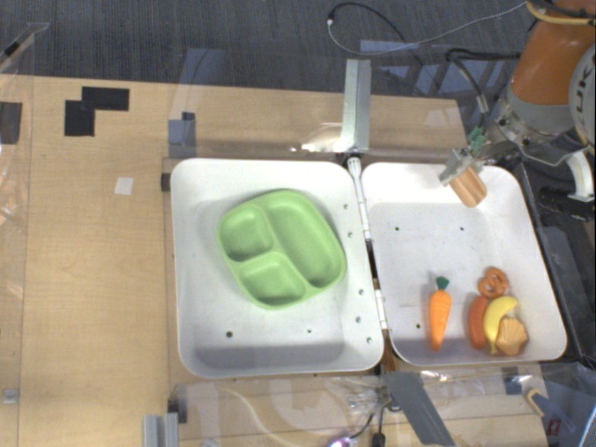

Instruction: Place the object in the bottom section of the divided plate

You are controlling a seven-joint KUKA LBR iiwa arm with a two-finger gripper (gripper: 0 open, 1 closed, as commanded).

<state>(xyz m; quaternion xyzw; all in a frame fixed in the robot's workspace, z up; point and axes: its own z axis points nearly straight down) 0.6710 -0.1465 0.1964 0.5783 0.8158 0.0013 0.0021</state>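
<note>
Gripper [463,169] over right bin [410,250] (upper corner)

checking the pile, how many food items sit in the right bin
5, maybe more hidden: a carrot alone at the centre front; a pretzel, a hot dog, a banana and a bread piece clustered in the front right corner.

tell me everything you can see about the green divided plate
The green divided plate is a rounded-square dish, plastic by its look, matte light green. Raised ridges split it into three sections: one large on the right, two smaller on the left, upper and lower. It lies flat and slightly turned, near the middle of the left white bin, resting on the bin floor. Nothing else touches it, and no object lies in its sections.
</note>
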